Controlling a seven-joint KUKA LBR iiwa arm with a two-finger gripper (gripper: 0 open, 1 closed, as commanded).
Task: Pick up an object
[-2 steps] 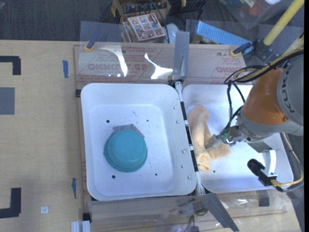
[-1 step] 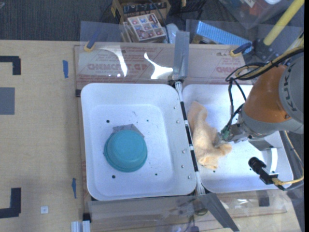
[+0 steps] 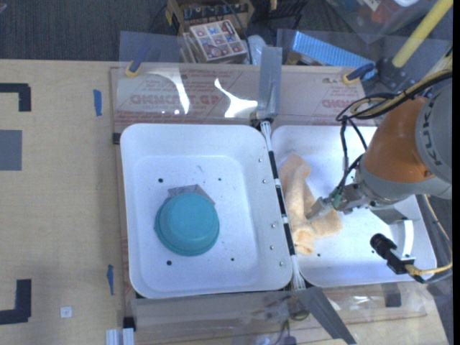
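Observation:
A teal bowl (image 3: 187, 224) lies upside down in the left bin (image 3: 144, 157), partly over a small grey patch. In the right bin (image 3: 323, 272) a crumpled tan cloth (image 3: 298, 192) lies along the left wall. My gripper (image 3: 318, 206) reaches in from the right, low over the lower part of the cloth, with its tips against the fabric. How the tips stand on the cloth is too small to make out.
A metal divider (image 3: 277, 192) runs between the two bins. A clear panel (image 3: 187, 95) stands behind them. The wooden bench (image 3: 54, 192) stretches to the left, with blue tape marks. Boxes and clutter sit at the back.

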